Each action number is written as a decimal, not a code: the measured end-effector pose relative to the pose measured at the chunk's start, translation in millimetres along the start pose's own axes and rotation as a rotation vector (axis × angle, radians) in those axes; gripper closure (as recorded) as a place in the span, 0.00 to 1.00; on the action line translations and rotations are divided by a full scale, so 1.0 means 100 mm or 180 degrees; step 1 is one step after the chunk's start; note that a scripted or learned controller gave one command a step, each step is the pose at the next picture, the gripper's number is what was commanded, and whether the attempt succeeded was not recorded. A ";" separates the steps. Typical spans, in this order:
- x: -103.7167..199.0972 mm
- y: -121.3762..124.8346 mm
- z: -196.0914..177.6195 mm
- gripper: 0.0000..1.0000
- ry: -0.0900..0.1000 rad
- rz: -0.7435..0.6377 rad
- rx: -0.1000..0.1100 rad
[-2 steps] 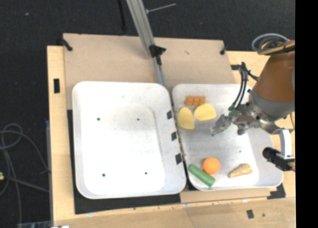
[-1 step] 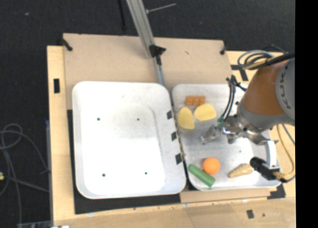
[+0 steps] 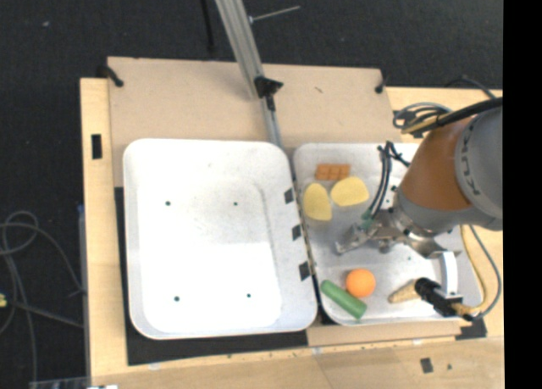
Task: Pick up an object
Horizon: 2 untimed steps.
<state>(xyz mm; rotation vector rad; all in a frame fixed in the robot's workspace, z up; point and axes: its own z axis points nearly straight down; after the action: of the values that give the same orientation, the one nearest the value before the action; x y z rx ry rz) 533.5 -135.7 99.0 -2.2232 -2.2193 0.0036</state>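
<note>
Camera view: arm (image 3: 445,175) comes in from the right and sits over the right bin (image 3: 326,163), orange band above the wrist. Gripper (image 3: 356,241) is low over the bin's middle, pointing left. Can't tell whether the jaws are spread or closed, too blurry at the tips; nothing visibly between them.

Candidate objects are all in the right bin:
- orange waffle-like piece (image 3: 332,173) near the far wall
- two pale yellow pieces, one (image 3: 317,202) by the left wall, other (image 3: 349,191) just beside it to the right
- orange ball (image 3: 361,283) near the front, below the gripper
- green cylinder (image 3: 343,300) at the front-left corner, lying tilted, just beside the ball
- tan piece (image 3: 403,293) near the front right

Gripper tip sits between the yellow pieces and the ball, apart from both. Left bin (image 3: 207,235) sits beside it, walls touching.
</note>
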 end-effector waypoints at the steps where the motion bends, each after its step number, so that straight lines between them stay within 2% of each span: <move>1: -0.01 0.02 -0.13 1.00 0.0000 0.0021 -0.0025; 2: -0.07 0.05 -0.77 1.00 -0.0004 -0.0009 -0.0034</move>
<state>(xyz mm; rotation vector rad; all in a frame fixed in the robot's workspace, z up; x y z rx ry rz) 539.1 -142.2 176.0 -2.2258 -2.2286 -0.0068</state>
